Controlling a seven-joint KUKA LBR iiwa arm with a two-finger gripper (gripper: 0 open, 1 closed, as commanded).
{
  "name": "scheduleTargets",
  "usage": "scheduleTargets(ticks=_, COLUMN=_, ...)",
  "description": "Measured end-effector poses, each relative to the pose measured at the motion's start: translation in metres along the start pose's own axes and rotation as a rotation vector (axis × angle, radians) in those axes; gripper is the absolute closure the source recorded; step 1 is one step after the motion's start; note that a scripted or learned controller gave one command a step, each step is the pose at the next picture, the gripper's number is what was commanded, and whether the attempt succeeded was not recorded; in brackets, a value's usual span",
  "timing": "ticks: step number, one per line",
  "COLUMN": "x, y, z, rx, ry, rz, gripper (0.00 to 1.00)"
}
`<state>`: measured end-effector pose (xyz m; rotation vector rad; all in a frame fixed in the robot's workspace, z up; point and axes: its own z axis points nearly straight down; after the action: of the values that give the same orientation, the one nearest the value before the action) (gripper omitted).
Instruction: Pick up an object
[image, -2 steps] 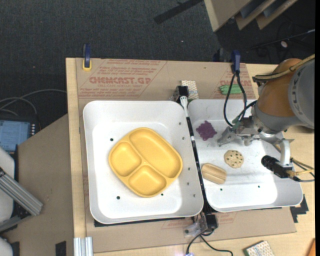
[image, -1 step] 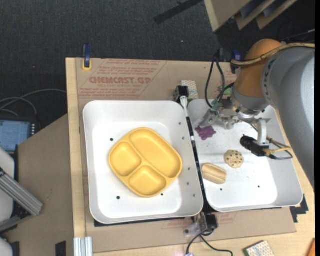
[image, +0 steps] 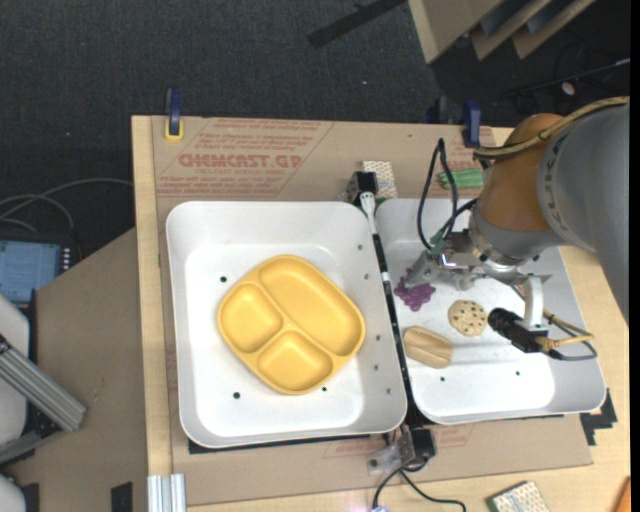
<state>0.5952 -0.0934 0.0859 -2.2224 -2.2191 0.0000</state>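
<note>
Arm reaches in over the right bin, wrist low, gripper near the bin's upper-left area. Whether it's apart or closed: can't tell, the wrist body hides it from this angle. Nothing is visibly held.

Candidates are all in the right bin:
- purple piece, just beside the gripper, down-left, close to the divider wall
- speckled cookie, near, below the gripper
- tan bread-like piece, further toward the front, beside the divider

Left bin holds a yellow divided plate, well apart from the arm, so likely not the target.

Judgement: the pose suggests a descent on the purple piece. It sits near the wall, so clearance on that side looks tight. The pick isn't made yet.
</note>
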Motion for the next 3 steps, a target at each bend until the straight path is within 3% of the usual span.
scheduleTargets(ticks=1, x=-0.041, y=-0.046, z=0.0, rx=0.0, ry=0.0, rz=0.003, gripper=0.0)
scheduleTargets(ticks=2, x=-0.001, y=0.007, z=0.0, rx=-0.007, ry=-0.002, rz=-0.006, gripper=0.0)
scheduleTargets(ticks=3, x=-0.003, y=0.006, z=-0.011, rx=-0.008, ry=-0.001, rz=-0.003, gripper=1.0)
